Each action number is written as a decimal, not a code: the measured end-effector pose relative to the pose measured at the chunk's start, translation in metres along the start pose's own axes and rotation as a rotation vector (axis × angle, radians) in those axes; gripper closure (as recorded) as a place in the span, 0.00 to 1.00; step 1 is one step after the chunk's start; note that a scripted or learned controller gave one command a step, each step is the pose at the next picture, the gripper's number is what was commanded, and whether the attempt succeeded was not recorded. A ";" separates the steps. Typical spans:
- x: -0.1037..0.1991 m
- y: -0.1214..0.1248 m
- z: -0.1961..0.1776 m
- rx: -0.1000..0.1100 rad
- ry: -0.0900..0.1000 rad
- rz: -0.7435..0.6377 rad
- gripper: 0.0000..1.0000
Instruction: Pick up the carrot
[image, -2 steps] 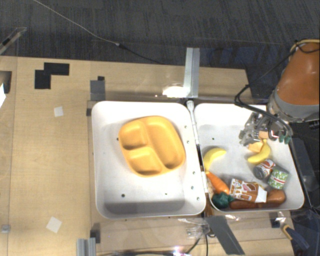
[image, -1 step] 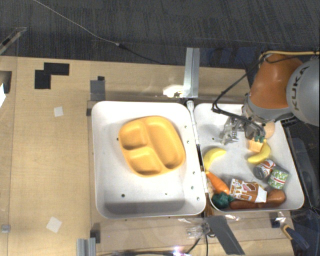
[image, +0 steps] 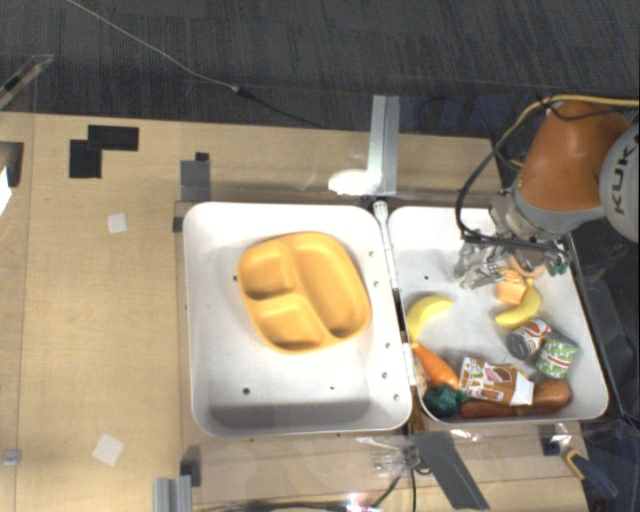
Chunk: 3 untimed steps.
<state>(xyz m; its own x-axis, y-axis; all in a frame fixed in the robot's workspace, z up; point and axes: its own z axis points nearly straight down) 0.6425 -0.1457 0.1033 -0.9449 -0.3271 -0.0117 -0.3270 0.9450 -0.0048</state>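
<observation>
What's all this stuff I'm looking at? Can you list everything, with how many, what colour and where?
Bins: two, white, side by side on the bench.
Divided plate: one, yellow, in the left bin.
Carrot: one, orange with a green top, by the left wall of the right bin.
Lemon: one, yellow, right bin, above the carrot.
Banana: one, yellow, right bin, toward its right side.
Cheese wedge: one, orange, just above the banana.
Cans: two, one grey, one green, lower right of the right bin.
Carton: one, red and white, near the front wall of the right bin.
Sausage: one, brown, under the carton.
Arm: one, grey with an orange band, from the right.
Gripper: one, metal, over the back of the right bin.
</observation>
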 end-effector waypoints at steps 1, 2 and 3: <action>-0.009 -0.066 0.013 0.002 -0.003 0.183 1.00; 0.050 -0.036 0.013 0.001 0.000 0.191 1.00; 0.018 0.018 0.010 -0.002 0.000 -0.092 1.00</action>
<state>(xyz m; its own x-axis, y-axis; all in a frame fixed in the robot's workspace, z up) 0.6201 -0.1348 0.0928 -0.9109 -0.4124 -0.0109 -0.4124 0.9110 -0.0037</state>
